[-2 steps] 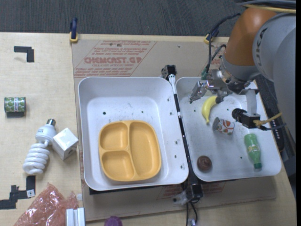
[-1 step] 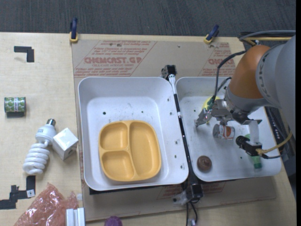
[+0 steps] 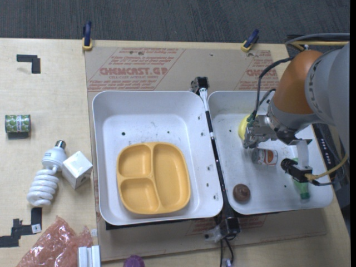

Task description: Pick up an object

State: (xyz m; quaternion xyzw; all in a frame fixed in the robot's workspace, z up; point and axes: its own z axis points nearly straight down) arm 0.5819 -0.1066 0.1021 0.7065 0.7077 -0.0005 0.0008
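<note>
My gripper (image 3: 253,139) is low in the right bin (image 3: 228,107), reaching in from the right under the grey arm with its orange band (image 3: 295,82). A yellow rounded object (image 3: 243,128) lies just to its left, partly hidden by it. A small clear jar with an orange-red label (image 3: 266,157) lies directly below the gripper in the view, close to it or touching it. A brown round object (image 3: 241,192) rests near the bin's front. A green object (image 3: 303,189) lies at the front right, partly under a black part of the wrist.
The left bin (image 3: 105,121) holds a yellow divided plate (image 3: 153,178). On the bench to the left lie a spiral light bulb (image 3: 45,177), a white cube (image 3: 77,169), a green can (image 3: 18,124) and a pink mesh bag (image 3: 55,243).
</note>
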